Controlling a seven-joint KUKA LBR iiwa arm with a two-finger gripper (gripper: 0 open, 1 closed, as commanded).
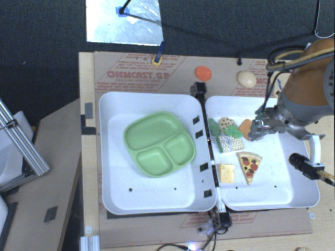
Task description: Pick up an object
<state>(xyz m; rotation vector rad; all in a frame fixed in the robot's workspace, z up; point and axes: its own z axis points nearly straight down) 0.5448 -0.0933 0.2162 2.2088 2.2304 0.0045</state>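
Pincer (257, 129) hovers beside orange piece (244, 126), above pizza slice (250, 166).

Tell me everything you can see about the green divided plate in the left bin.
The green plate is pale mint green and looks like smooth moulded plastic. It has rounded corners and three compartments: one large section across the far side and two smaller ones along the near side, split by raised ridges. It lies flat and upright, turned at a slight angle, roughly in the middle of the left bin. It rests on the bin's white floor with nothing in its compartments and nothing else touching it.
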